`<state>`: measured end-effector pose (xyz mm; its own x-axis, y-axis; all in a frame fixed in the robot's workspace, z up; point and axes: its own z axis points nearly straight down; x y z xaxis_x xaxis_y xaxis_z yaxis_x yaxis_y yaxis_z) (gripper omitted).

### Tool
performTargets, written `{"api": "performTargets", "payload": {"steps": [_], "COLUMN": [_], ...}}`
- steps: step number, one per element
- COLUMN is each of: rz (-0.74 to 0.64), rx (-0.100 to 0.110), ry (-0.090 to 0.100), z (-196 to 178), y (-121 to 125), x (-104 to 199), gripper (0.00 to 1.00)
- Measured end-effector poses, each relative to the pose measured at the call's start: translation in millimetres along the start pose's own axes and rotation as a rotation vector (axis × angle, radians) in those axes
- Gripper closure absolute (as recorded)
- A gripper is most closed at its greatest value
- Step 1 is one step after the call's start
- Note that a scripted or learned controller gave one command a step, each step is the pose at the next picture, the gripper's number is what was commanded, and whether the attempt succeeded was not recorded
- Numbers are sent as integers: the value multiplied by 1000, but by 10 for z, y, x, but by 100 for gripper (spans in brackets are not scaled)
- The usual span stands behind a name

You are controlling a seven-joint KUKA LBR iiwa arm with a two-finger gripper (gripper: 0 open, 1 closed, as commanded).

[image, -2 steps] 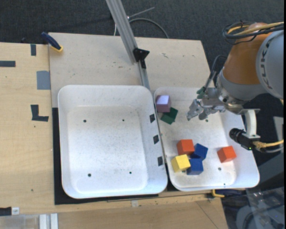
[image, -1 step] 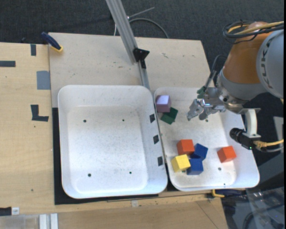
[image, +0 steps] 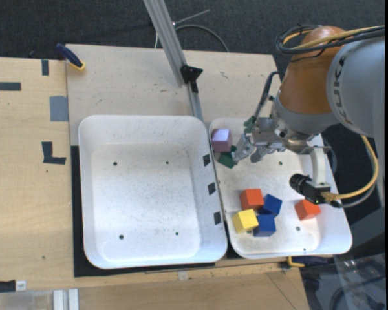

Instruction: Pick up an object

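Down front in the right bin (image: pixel 336 241): yellow cube (image: pixel 246 221), two blue cubes (image: pixel 267 215) touching, orange cube (image: pixel 251 198), another orange (image: pixel 307 209) apart. Gripper (image: pixel 242 150) sits by the purple cube (image: pixel 220 139) and green block (image: pixel 227 161) at the bin's far-left corner; can't tell about the jaws.

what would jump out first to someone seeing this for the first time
The big grey arm with its orange band dominates the upper right, its gripper low over the far end of the right bin, close to a lilac block and a dark green block. Next comes the bright cluster at that bin's near end: an orange cube, a yellow cube, blue cubes and a red cube.
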<state>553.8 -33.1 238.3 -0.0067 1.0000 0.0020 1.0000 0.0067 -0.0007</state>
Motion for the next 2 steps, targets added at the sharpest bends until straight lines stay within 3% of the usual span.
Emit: {"api": "performTargets", "payload": {"steps": [2], "rz": [-1], "rx": [2], "ry": [0], "z": [-69], "y": [-131], "x": [1070], "gripper": [100]}}
